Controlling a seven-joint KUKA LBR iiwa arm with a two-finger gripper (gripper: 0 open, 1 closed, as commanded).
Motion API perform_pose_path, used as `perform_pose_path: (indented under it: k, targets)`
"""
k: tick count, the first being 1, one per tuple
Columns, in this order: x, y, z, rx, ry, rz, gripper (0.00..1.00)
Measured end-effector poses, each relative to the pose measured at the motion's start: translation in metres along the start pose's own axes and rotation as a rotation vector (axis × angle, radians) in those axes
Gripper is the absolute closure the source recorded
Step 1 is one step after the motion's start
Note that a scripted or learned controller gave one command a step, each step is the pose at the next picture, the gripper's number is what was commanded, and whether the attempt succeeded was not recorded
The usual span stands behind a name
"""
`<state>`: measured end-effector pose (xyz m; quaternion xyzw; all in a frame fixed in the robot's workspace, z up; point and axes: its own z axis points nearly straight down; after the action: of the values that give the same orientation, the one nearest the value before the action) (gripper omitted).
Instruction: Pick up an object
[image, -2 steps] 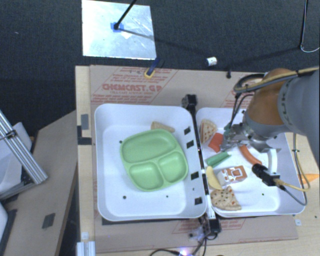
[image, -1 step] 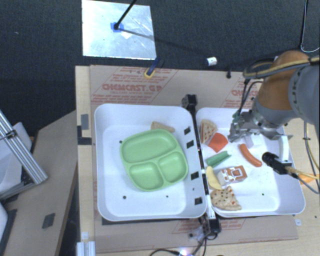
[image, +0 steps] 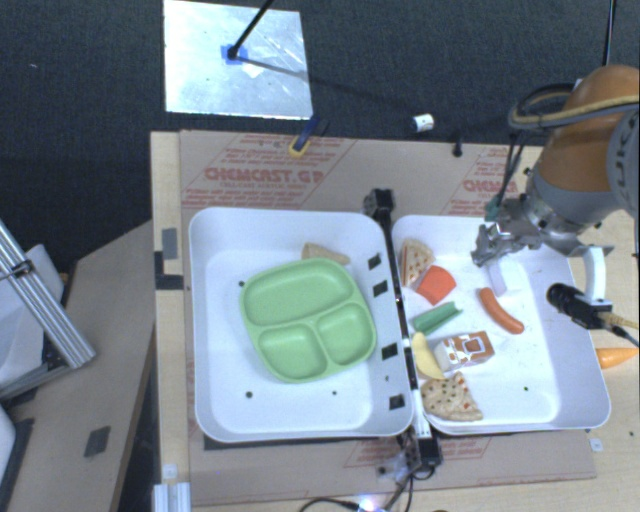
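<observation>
My gripper (image: 489, 252) hangs over the back of the right bin (image: 560, 400), with nothing visibly held. Just below it lies a red-orange sausage (image: 500, 310). To its left sit a pizza slice (image: 414, 263) and a red-orange wedge (image: 436, 284). A green pod (image: 435, 318) lies toward the bin's middle, with a yellow piece (image: 425, 355) and a small white-and-orange box (image: 467, 350) in front of it. A speckled flatbread slice (image: 450, 397) rests near the front wall. An orange carrot-like piece (image: 615, 355) sits at the bin's right rim.
The left bin (image: 215, 390) holds a green divided plate (image: 305, 320) with a tan bread slice (image: 325, 254) behind it. A black-clipped divider (image: 392, 300) runs between the bins. The arm (image: 585, 160) comes in over the right bin's back right corner.
</observation>
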<state>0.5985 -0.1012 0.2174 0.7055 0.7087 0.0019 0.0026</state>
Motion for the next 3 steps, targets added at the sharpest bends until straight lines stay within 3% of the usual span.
perform_pose_path:
  k: [1,3]
  targets:
    - [0.0,0.001,-0.007,0.003,0.001,0.0,1.0]
    - [0.099,0.008,0.0,0.004,0.001,-0.004,1.0]
